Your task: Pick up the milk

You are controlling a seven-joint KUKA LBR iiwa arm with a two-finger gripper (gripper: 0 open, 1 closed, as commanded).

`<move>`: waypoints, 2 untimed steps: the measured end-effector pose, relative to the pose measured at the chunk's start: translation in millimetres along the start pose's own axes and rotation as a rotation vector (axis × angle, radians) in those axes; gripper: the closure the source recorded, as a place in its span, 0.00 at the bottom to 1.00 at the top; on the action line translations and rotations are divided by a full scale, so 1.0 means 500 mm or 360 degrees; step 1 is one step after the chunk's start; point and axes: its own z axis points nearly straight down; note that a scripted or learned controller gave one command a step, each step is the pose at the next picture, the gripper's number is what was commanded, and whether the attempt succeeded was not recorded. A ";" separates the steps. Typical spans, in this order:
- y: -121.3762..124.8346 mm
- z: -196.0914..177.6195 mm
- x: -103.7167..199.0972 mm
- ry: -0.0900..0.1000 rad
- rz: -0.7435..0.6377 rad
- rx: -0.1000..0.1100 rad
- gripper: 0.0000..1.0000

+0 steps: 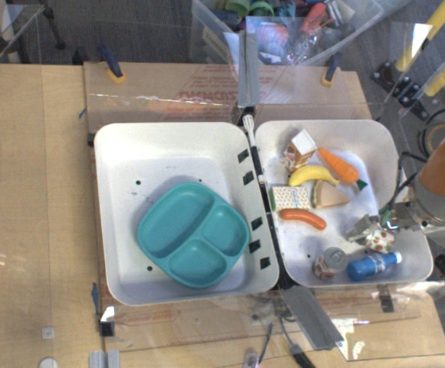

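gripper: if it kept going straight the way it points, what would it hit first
The gripper reaches in from the right, pointing left across the right bin. Straight on, it would likely meet the hot dog first, though depth is hard to judge. The milk lies well off that line.

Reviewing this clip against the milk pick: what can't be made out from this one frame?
- Gripper: small and blurred over the right bin near its right wall; its state and whether it touches anything are unclear.
- Arm: cut off by the frame's right edge.
- Milk carton: too small to read its print.
- Can and blue bottle: labels illegible.
- Clear tub: cut off by the top edge.
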 end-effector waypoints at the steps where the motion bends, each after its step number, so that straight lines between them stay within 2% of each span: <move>1: 0.003 -0.021 -0.003 -0.0008 0.0002 -0.0007 1.00; 2: 0.004 -0.020 0.002 0.0001 -0.0002 -0.0005 0.00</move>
